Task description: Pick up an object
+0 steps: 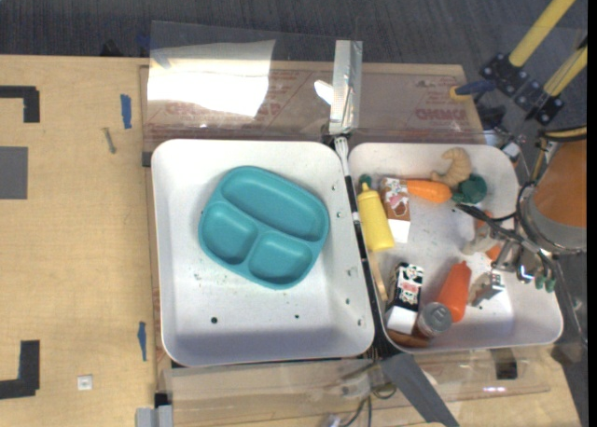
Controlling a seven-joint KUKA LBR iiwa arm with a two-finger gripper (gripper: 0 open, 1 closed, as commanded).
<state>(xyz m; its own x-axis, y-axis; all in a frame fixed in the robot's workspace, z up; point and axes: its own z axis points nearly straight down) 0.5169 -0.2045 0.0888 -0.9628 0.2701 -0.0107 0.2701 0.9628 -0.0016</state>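
Lying just left of the gripper (508, 262), whose state I cannot tell, an orange bottle (454, 292)

Two shallow white bins are counted: a left bin (177, 257) and a right bin (532, 323). One teal divided plate (264, 225) is seen in the left. In the right are counted one yellow bottle (375, 218), one orange bottle (453, 291), one toy carrot (429, 191), one black-and-white carton (407, 287) and one tan figure (456, 165).

Teal tray (264, 226) in left bin (177, 323); end effector (508, 262) over cluttered right bin (541, 323).
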